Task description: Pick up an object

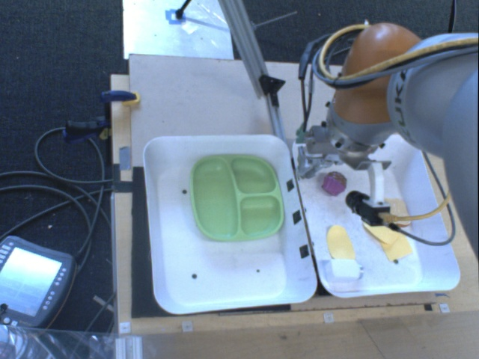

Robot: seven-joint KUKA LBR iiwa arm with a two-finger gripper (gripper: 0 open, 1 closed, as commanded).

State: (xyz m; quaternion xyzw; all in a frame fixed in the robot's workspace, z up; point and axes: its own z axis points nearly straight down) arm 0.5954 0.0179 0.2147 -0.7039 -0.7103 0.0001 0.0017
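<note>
Pink ball [334, 182] is sitting just beside our claw [308, 163], whose grip we cannot tell, waiting for grabbing.

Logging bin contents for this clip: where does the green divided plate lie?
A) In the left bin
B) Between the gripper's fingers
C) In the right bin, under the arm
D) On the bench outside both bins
A: the green divided plate lies flat on the floor of the left bin, well apart from the gripper, which hangs over the right bin.
</note>
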